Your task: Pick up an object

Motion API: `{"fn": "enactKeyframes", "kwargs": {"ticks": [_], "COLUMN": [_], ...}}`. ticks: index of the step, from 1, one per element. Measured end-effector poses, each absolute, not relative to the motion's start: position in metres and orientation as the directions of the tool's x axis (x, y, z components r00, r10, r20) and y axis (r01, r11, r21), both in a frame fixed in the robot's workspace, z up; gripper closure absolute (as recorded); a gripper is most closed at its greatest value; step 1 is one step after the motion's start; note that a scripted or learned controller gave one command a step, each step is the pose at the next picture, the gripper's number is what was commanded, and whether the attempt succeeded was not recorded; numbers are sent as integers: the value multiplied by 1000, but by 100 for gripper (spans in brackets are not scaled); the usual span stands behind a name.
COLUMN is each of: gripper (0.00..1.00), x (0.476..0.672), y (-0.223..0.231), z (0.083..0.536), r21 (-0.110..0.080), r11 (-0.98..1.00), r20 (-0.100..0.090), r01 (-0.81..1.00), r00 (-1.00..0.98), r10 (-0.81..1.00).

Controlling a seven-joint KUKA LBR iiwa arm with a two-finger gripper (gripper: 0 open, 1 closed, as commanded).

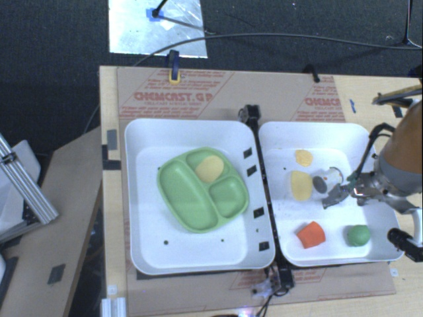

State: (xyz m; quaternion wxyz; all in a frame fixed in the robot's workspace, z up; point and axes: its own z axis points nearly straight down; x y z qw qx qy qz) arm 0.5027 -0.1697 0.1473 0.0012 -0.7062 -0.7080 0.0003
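In the right bin lie four small things. A pale yellow block sits near the bin's middle, with a smaller round yellow-orange piece just above it toward the far wall. An orange-red block lies near the front wall, and a green ball rests to its right, apart from it.

The pincer hangs over the middle of this bin, just to the right of the pale yellow block and close beside it. Whether it touches the block cannot be told, and nothing is seen between its fingers. Whether those fingers stand apart or together cannot be told either, as the metal parts blur into one grey shape. The grey arm reaches in from the right.

The left bin holds a green divided plate, tilted in its place, with a yellow rounded piece lying in its upper compartment. Both bins sit side by side on the table, which is covered with printed cardboard.
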Motion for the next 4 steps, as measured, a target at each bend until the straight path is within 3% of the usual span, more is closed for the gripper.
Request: {"fn": "enactKeyframes", "kwargs": {"ticks": [2,3,4], "gripper": [0,100,100], "x": [503,504,512], "y": [-176,-177,-169], "z": [84,95,144], "r21": [0,3,5], "r11": [1,1,5], "r20": [0,0,-1], "r01": [1000,1000,1000], "r00": [-1,-1,-5], "r10": [1000,1000,1000]}}
